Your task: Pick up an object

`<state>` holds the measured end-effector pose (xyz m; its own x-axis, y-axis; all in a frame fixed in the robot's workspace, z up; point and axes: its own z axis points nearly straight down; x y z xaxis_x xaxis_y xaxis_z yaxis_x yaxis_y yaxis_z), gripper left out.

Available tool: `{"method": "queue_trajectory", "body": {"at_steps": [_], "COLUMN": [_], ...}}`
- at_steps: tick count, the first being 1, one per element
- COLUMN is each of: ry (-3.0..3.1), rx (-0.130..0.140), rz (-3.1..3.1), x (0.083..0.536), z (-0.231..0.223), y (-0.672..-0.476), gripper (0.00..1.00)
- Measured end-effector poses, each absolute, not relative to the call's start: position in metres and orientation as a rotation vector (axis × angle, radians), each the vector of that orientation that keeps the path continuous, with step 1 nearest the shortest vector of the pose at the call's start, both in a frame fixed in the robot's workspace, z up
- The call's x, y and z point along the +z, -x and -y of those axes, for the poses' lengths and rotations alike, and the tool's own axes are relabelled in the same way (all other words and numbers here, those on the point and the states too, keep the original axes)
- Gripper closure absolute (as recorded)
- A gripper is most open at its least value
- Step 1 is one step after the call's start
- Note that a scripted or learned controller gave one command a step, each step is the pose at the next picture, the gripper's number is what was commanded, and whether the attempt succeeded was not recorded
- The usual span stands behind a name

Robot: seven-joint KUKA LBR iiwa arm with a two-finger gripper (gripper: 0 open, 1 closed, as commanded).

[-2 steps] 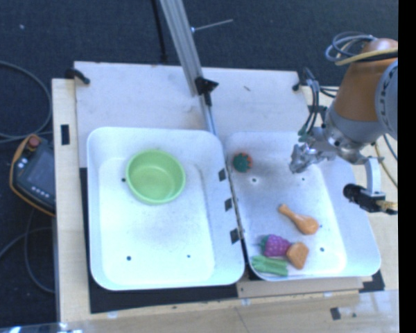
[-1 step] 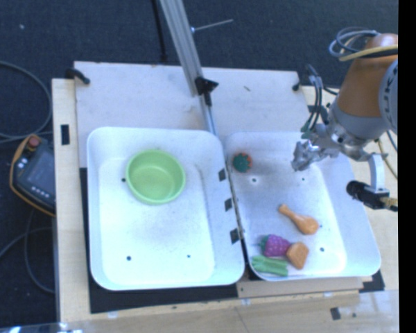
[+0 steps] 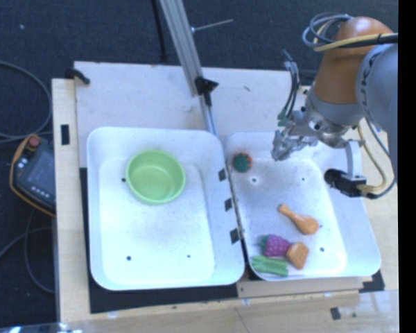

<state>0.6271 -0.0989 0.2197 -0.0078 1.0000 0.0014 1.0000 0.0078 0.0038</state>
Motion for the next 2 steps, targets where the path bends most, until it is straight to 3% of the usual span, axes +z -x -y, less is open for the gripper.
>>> {"method": "queue_trajectory", "body": {"at_steps": [2], "ry": [-2.213], "rx": [0.003], "rz": [-2.23], "x": [0.222], "z": [-0.016], "y": [-0.646], "gripper": [1.0]}}
